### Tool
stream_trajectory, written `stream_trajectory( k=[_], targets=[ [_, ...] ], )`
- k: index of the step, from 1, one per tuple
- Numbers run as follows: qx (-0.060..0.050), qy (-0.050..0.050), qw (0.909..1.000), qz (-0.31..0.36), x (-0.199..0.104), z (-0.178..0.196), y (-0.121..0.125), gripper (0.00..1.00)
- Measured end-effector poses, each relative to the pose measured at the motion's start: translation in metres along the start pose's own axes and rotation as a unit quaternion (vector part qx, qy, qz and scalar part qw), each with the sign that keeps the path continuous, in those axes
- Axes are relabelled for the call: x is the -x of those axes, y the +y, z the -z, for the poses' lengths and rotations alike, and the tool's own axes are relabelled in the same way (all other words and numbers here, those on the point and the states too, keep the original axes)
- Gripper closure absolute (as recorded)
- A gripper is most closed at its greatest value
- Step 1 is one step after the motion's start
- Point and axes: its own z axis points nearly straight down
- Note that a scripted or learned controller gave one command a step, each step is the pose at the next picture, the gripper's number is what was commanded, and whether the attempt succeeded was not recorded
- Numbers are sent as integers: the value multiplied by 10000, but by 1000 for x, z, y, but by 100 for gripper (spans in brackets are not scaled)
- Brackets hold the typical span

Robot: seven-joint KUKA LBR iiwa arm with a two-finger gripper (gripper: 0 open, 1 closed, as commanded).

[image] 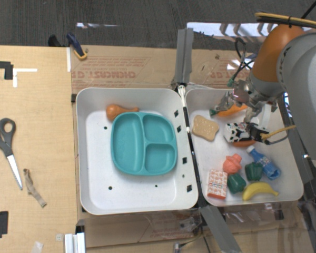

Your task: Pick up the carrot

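Note:
The carrot (230, 110) is orange with a green leafy top pointing left, and it lies at the back of the right bin (289, 194). My gripper (242, 103) is directly over the carrot's thick end, with the grey wrist and orange band rising up and to the right. The gripper body covers part of the carrot.
In the right bin are a cracker (205, 127), a black-and-white cow toy (237, 132), a blue bottle (264, 162), green peppers (236, 182), a banana (259, 190) and a small carton (217, 183). The left bin (89, 157) holds a teal divided plate (144, 143) and an orange drumstick (118, 110). Scissors (5, 141) lie on the bench at the left.

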Motion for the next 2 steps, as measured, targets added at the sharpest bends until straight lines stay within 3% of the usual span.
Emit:
stream_trajectory(
  k=[1, 2],
  targets=[
    [-21, -5, 9938, -1107, 8, -5, 10, 0],
    [-40, -13, 9938, -1112, -21, -7, -2, 0]
  ],
)
